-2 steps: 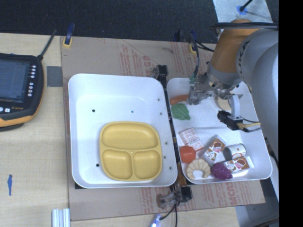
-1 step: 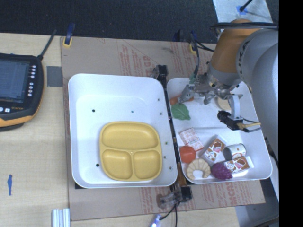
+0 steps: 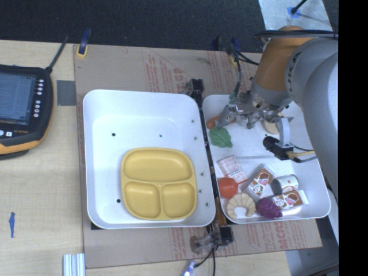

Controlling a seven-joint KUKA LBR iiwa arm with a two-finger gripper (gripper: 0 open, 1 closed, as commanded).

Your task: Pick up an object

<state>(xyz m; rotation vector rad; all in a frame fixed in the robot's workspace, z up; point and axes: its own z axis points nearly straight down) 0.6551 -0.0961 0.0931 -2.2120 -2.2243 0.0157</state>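
Camera view
Bench: two white bins are set side by side on brown cardboard.
Left bin: a yellow tray with three compartments is held in its near half.
Right bin: the small objects are gathered here, mostly in the near half.
Leaf: a green piece is seen near the bin's far left corner, just beside the gripper.
Packet: a white and red packet is laid nearer the middle.
Tomato: a red piece is placed against the left wall.
Croissant: seen at the near edge, just beside purple grapes.
Cartons: three small brown and white cartons are grouped near the grapes.
Arm: the far right of the bin is covered by it.
Gripper: lowered over the bin's far end; whether it is wide or narrow cannot be told, and nothing is seen held in it.
Pendant: a control pad is laid at the bench's left edge.
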